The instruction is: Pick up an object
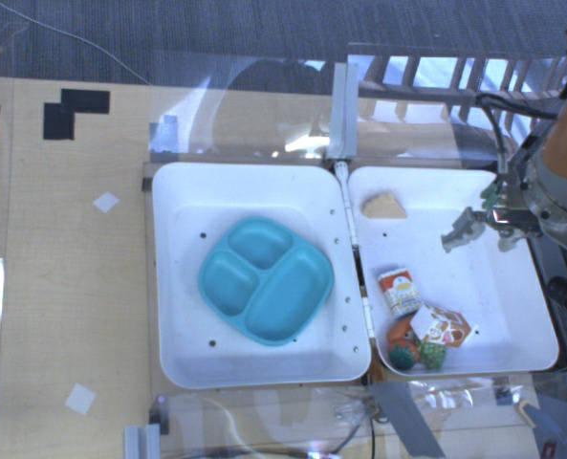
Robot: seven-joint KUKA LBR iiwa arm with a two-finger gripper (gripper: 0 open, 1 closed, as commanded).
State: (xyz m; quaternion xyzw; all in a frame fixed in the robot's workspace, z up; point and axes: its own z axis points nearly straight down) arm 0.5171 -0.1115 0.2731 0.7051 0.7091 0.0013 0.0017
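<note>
While the gripper [486, 234] hovered open, nothing was grasped.
Next it probably needed lowering onto the small carton [399, 292].

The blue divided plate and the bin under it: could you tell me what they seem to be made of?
Blue divided plate: probably moulded plastic, one even colour, soft sheen, rounded compartment walls. Left bin: likely thin white plastic, smooth and matte, rounded corners; material not certain.

Bins [254, 185] smooth white plastic, slightly glossy. Divided plate [267, 280] matt teal plastic. Bench top [63, 285] pale wood grain. Small packets [443, 330] shiny printed wrapping. Floor [216, 17] grey, woven look.
</note>
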